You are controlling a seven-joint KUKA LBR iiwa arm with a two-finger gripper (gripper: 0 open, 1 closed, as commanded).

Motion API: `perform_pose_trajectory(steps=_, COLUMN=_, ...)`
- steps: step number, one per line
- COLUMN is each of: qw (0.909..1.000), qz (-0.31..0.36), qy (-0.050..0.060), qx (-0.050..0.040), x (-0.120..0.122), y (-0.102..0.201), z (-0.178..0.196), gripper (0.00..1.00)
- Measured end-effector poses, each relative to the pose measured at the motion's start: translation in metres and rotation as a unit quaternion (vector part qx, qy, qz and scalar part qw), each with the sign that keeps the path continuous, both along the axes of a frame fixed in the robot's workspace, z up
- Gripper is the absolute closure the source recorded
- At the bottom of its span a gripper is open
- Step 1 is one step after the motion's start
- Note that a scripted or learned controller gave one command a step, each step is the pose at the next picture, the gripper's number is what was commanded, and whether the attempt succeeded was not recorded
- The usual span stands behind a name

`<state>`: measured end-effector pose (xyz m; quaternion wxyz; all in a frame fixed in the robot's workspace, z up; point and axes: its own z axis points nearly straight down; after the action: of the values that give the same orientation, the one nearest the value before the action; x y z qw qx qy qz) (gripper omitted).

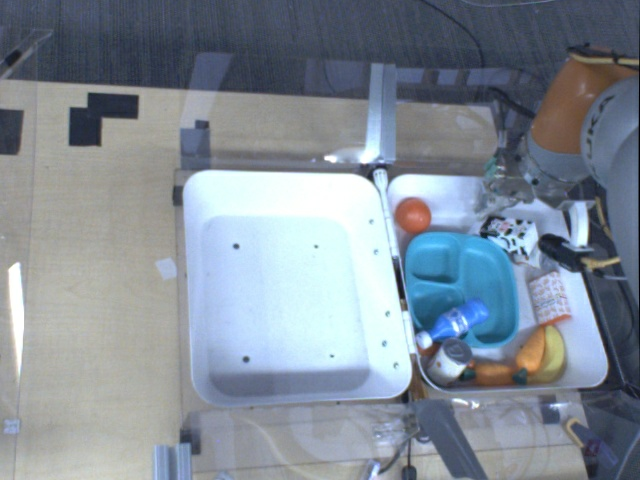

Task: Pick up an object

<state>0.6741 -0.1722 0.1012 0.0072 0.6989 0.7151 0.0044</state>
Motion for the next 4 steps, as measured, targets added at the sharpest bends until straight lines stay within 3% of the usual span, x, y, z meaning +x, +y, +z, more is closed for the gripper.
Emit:
perform_pose_trajectory(steps=1, qw=0.9999, qz=0.013, qy=-0.006, qx=-0.0009, x=-0.026, y=0.041, z=-0.007, gripper=1.00)
perform_pose_trajectory(steps=2, qw=0.9999, qz=0.014, qy=-0.003, qx=0.0001, x=-0.027, y=0.042, z=-0.009, gripper=0.00)
perform_pose_trajectory(steps=3, qw=0.9998, qz=0.015, qy=-0.008, qx=-0.0015, x=-0.024, y=0.042, z=0.004, gripper=1.00)
perform_pose_trajectory(steps=4, qw=0.9992, qz=0.040, qy=0.003, qx=0.0010, x=-0.012, y=0.081, z=0.130, gripper=1.00)
